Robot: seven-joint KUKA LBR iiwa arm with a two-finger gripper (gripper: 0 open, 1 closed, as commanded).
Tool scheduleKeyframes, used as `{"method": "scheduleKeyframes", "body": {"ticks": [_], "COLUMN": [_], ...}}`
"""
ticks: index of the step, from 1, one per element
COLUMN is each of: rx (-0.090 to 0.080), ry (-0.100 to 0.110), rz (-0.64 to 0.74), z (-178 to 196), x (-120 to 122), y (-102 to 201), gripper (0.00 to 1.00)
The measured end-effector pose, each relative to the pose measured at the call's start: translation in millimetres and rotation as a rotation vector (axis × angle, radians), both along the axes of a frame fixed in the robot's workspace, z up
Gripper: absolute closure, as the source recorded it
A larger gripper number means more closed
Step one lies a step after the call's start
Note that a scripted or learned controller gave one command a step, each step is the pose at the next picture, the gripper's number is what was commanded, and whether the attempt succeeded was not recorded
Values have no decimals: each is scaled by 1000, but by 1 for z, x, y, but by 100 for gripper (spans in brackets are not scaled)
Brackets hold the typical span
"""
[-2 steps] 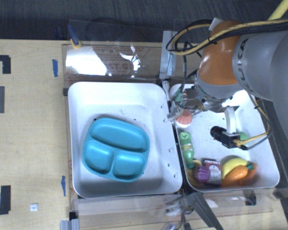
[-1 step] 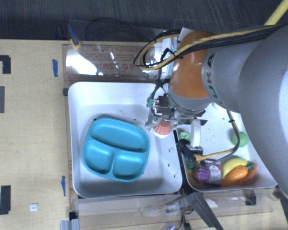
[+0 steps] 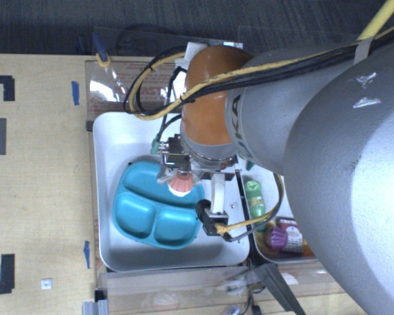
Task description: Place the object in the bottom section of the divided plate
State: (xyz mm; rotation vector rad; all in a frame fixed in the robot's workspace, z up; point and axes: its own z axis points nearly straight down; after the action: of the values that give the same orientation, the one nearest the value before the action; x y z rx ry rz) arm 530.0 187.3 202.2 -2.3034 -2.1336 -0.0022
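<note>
A blue divided plate (image 3: 141,209) lies in the left white bin (image 3: 108,149). It has one large section on the far side and two smaller sections on the near side. My gripper (image 3: 178,176) hangs over the right rim of the large section, under the orange band of the arm. A small pink and white object (image 3: 179,186) sits between its fingertips, just above the plate. The arm hides the bin's right part.
The right bin (image 3: 266,254) holds a green object (image 3: 253,199) and a purple object (image 3: 279,236). Yellow and black cables (image 3: 141,97) loop over the left bin's far edge. Bare wooden bench (image 3: 33,176) stretches to the left.
</note>
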Motion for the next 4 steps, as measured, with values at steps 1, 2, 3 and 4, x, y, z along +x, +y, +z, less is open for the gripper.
{"method": "scheduleKeyframes", "body": {"ticks": [1,2,3,4], "rx": [-2,-3,-6,-3], "ry": [0,-1,8,1], "rz": [-317,-387,-400,-236], "z": [44,58,3,7], "x": [-51,-50,-52,-51], "y": [26,-14,7,35], "gripper": [100,100,100,100]}}
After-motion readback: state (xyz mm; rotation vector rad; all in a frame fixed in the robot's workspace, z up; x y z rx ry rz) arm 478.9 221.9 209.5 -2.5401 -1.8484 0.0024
